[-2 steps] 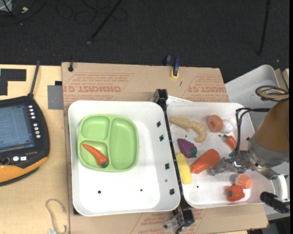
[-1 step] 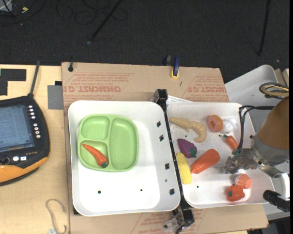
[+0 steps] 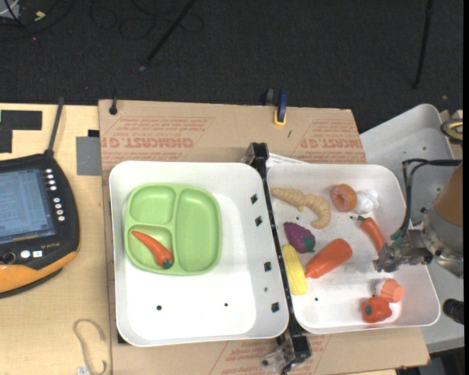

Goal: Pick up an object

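The end effector (image 3: 391, 256) hangs low at the right bin's (image 3: 410, 186) right wall, beside a small carrot (image 3: 371, 231); its opening cannot be told. The cardboard's (image 3: 219, 135) red print is unreadable.

Beside my gripper (image 3: 388, 258) in the right bin (image 3: 340, 319) lie a slim orange pepper (image 3: 371, 233), a carrot (image 3: 328, 258) and a tomato (image 3: 377, 309).

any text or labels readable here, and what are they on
Red print on the cardboard sheet, upside down, mirrored; looks like "CHEMCAST GP", uncertain.
A second red print at the cardboard's right, too blurred to read.
Teach pendant screen: too small to read.
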